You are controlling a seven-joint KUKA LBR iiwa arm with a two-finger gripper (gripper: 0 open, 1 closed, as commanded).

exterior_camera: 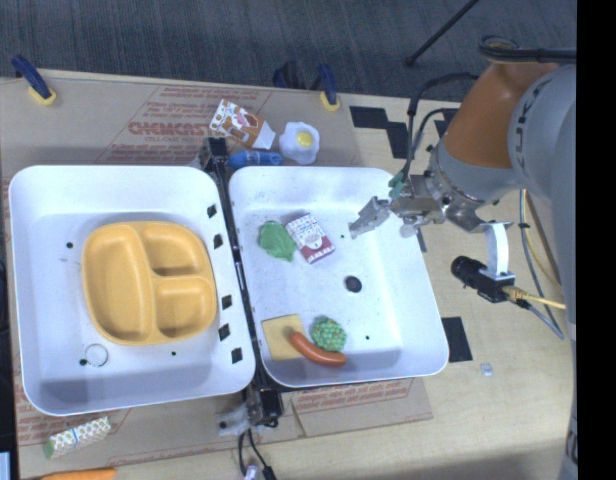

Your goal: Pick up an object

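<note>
In the right bin [413, 303] lie a green leafy piece [276, 240], a red and white carton [309, 237], a small black disc [353, 285], a green broccoli-like piece [328, 334] and a sausage [317, 350] on a slice of toast [279, 334]. My gripper [394, 228] hangs over the bin's right part, to the right of the carton and above the black disc. It is open, with nothing between its fingers.
The left bin [38, 198] holds a yellow divided tray [148, 280]. Behind the bins lie a small carton [233, 121], a blue item [253, 158] and a white and yellow item [300, 142]. A wrapped item [78, 435] lies at the front left.
</note>
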